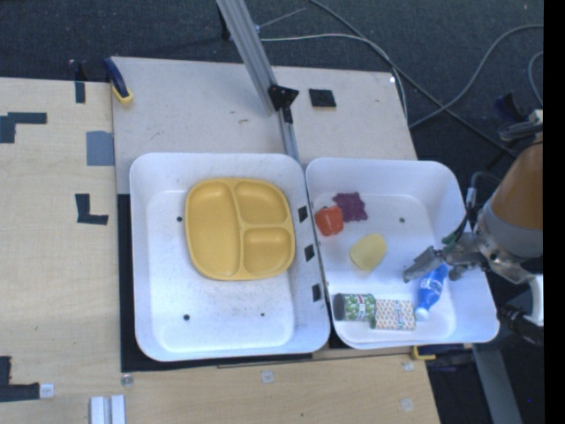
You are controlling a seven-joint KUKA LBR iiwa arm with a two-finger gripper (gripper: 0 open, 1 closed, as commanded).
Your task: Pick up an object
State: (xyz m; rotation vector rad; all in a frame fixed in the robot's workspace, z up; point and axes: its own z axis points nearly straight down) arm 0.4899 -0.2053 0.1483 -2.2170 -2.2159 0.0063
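Note:
The right bin point(441, 177) holds several small objects. A purple bunch of grapes point(350, 206) lies near its back, with a red-orange piece point(329, 221) just to the left. A pale yellow lump point(367, 251) sits in the middle. Along the front wall lies a green and white carton point(373, 311). A blue bottle point(430, 292) with a white cap lies tilted at the front right. My gripper point(430, 266) hovers low over the upper end of that bottle, reaching in from the right. Whether it touches the bottle is unclear.
The left bin point(150, 263) carries a yellow divided plate point(239, 228). A grey metal post point(252, 47) slants across the back of the bench. Black cables run over the dark floor behind. The arm's orange band point(523, 188) stands at the right bin's edge.

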